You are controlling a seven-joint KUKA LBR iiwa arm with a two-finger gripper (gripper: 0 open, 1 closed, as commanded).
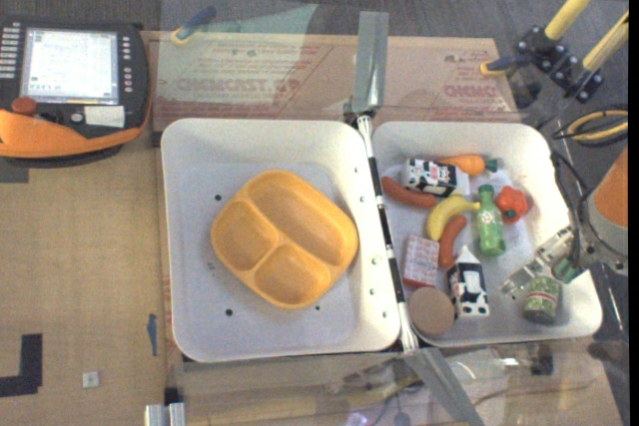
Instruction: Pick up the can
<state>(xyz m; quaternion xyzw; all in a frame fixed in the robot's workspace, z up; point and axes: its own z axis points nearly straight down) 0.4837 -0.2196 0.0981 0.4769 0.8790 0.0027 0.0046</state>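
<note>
Overhead slanted view of a surface [80, 244] bearing two white bins side by side. The can [542, 298], green-labelled with a pale metal top, sits in the right bin [579, 319], in its near right corner. It appears tipped, its long axis running from lower right to upper left, with the metal end toward the upper left; the exact tilt cannot be judged. The can lies close to the bin's right wall and near its front rim, so room is tight on those two sides. Open white floor lies to its left, between it and a small cow-patterned carton [467, 286].

The arm enters from the right edge, its orange band [617, 195] showing above the wrist. The jaws [548, 264] reach down and leftward, directly over and touching or nearly touching the can's upper end. Whether the jaws stand wide or narrow cannot be told, as their metal parts merge with the can top.

The remaining contents crowd the bin's middle and far part: a green bottle [488, 220], banana [446, 213], red pepper [511, 202], carrot [466, 162], two sausages [407, 194], a second carton [431, 177], a red-and-white packet [420, 260] and a brown disc [432, 311]. The left bin [190, 304] holds an orange divided tray [284, 237], with bare floor all round it. A teach pendant [72, 87] lies at far left.
</note>
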